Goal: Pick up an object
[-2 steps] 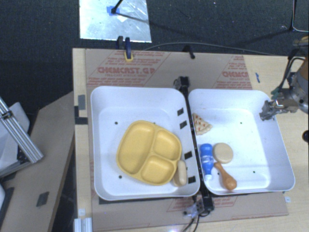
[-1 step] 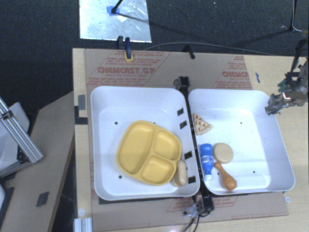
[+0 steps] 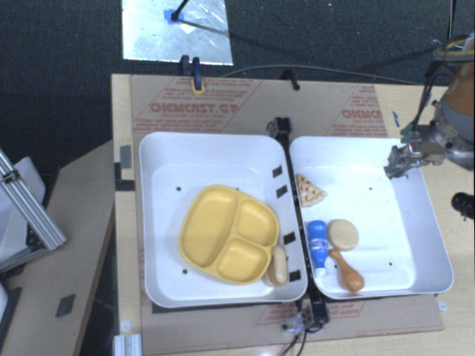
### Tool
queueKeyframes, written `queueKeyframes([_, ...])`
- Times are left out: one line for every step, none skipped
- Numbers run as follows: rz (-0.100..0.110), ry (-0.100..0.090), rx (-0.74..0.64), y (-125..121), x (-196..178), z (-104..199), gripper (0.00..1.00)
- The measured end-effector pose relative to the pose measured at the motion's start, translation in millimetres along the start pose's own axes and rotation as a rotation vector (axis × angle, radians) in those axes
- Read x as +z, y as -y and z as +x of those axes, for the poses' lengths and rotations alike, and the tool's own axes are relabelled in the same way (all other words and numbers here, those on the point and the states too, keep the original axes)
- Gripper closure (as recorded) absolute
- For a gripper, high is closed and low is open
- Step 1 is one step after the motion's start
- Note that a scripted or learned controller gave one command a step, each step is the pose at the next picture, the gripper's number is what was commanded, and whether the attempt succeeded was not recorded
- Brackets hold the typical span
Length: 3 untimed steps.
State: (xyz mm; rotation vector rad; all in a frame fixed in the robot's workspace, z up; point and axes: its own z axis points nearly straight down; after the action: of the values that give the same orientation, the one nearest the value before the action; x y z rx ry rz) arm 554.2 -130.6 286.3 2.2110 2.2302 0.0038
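Note:
The right bin holds a pizza slice near its left wall, a blue-and-white bottle, and a wooden mallet-like toy with an orange handle. In the left bin lies a yellow divided plate with a small beige piece at its right rim. My gripper hangs over the right bin's far right edge, away from every object, with nothing seen in it.
A black divider clip strip runs between the bins. Cardboard sheets lie under the bins. A metal plate lies beyond the bench at the back, and a clamp sits on the bench's far edge.

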Motion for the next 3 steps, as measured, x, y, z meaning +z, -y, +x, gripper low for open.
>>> queueKeyframes([0.0, 0.0, -0.001, 4, 0, 47, 1.0])
queueKeyframes([0.001, -0.001, 0.0, 8, 15, 90, 1.0])
queueKeyframes([0.001, -0.001, -0.002, 13, 19, 152, 1.0])
